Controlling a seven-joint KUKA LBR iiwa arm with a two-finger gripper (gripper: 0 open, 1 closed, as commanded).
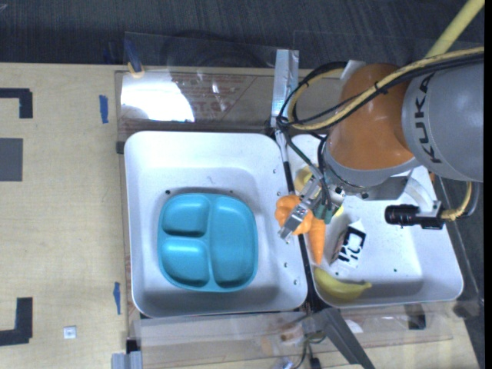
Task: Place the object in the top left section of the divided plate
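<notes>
The blue divided plate [207,241] lies in the left bin [154,160], with two small sections on its left and one long section on its right. My gripper [294,220] hangs over the wall between the two bins, to the right of the plate. It is shut on an orange carrot-like object [287,207], which shows on both sides of the metal fingers [292,226]. The object's lower orange part [317,241] reaches down over the right bin's left edge.
In the right bin [438,271] lie a yellow banana [338,285] at the front left and a black-and-white card [350,244] beside the gripper. The grey arm [453,121] with its orange band [369,121] covers the right bin's back half.
</notes>
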